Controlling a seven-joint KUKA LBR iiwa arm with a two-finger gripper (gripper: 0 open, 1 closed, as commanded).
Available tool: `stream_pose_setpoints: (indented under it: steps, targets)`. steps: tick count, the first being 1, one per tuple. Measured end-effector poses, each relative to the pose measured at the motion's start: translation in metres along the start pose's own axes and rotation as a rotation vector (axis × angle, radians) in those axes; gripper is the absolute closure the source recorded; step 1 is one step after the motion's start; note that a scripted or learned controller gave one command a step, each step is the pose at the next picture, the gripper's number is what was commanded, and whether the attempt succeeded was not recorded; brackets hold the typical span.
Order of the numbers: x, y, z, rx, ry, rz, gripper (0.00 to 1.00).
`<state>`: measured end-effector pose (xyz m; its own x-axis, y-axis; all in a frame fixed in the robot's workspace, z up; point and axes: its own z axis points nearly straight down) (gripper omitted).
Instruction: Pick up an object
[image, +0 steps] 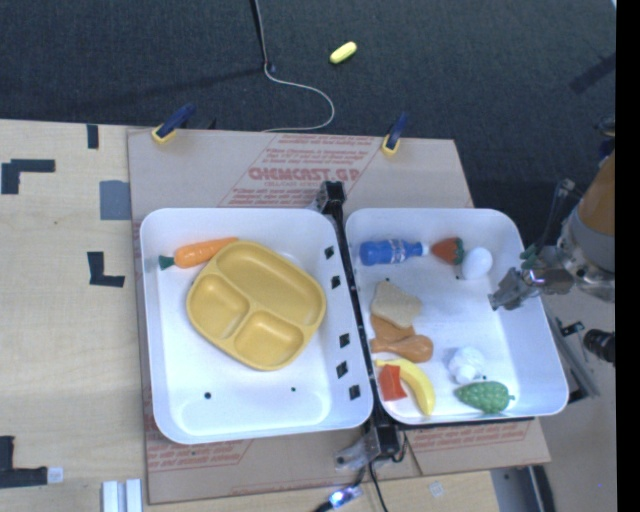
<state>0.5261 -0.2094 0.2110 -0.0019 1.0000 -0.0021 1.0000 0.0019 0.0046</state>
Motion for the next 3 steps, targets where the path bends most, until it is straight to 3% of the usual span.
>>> stream_pose_setpoints:
  steps: [1, 2, 3]
  targets:
    - [0.001, 0.001, -0.014, 0.004, 0.002, 0.0, 1.0]
    - [0.043, 0.036, -0.006, 0.005, 0.003, -0.004, 1.0]
    - [0.094, 0.055, -0.016, 0.005, 0.004, -0.005, 1.0]
